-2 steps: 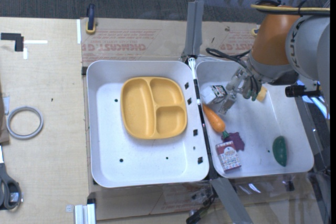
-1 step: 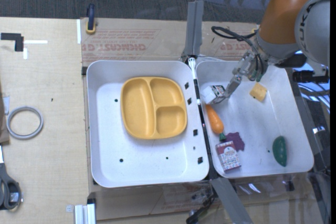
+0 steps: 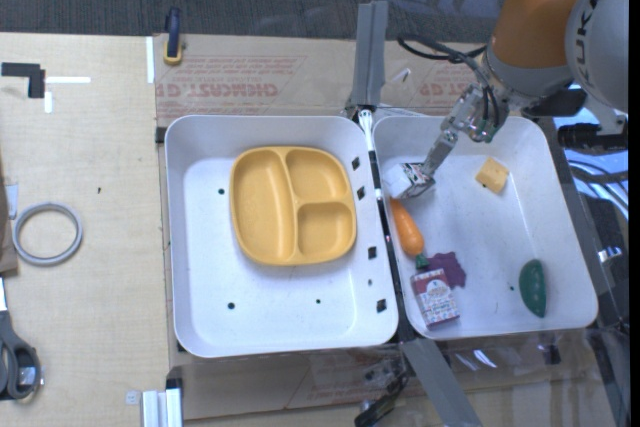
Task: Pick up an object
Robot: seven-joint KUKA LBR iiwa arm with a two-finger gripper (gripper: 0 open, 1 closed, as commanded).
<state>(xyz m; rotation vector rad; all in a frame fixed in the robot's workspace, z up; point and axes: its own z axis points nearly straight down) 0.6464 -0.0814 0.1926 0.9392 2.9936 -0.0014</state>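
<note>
My gripper [image 3: 420,182] reaches down at a slant into the right bin [image 3: 565,215], close to its left wall, with its tip just above an orange carrot [image 3: 407,227]. A small pale shape [image 3: 400,178] lies right at the tip; whether it is gripped is unclear. A yellow block [image 3: 491,176] lies to the gripper's right. Nearer the front lie a purple piece [image 3: 447,267], a red and white packet [image 3: 436,301] and a green vegetable [image 3: 533,287].
The left bin [image 3: 200,295] holds a yellow divided plate [image 3: 294,205]. On the bench at the left lie a grey tape ring [image 3: 45,233] and scissors [image 3: 15,370]. A metal divider [image 3: 368,65] stands between the bins at the back.
</note>
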